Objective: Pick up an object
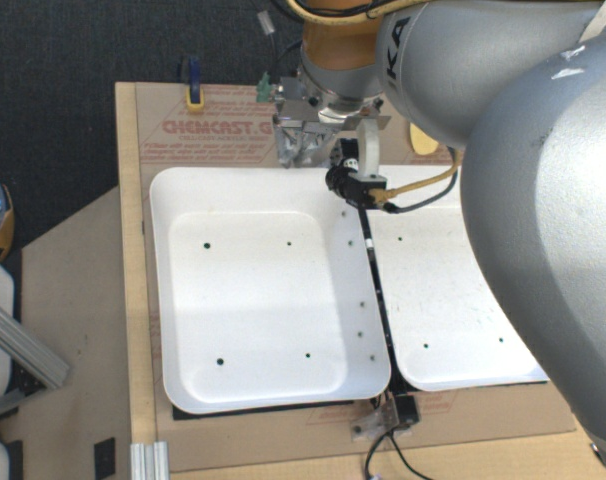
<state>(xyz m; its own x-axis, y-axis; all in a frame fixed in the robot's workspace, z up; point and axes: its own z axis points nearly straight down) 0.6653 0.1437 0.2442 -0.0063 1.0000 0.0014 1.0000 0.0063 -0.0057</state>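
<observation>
Overhead, the grey arm (pixel 523 168) fills the view from 1 o'clock round to 5 o'clock; its orange band (pixel 348 8) sits at 12 o'clock, just above the wrist. The gripper (pixel 301 148) hangs below that band, a little towards 11 o'clock of the view's centre; it is over the brown board (pixel 138 168), just beyond the far rim of the left bin (pixel 168 268); whether it is open or closed I cannot tell from this angle, and nothing can be made out in it. A black cable (pixel 378 190) with a tan hose loops from the wrist down to the seam where the two bins meet. The right bin (pixel 453 288) lies at 3 o'clock of the left one, touching it along that seam; the arm covers its far and right parts. Where the object to be picked up lies I cannot tell; the bin floors that are open to view show small black dots on white. A pale yellow shape (pixel 423 140) peeks out beside the arm at 12 o'clock of the right bin; what it is I cannot say. A blue and yellow clamp (pixel 193 83) grips the board's far edge at 11 o'clock; an aluminium rail (pixel 28 343) slants at 8 o'clock; a small black connector (pixel 403 408) sits at 6 o'clock, near the seam's end.
</observation>
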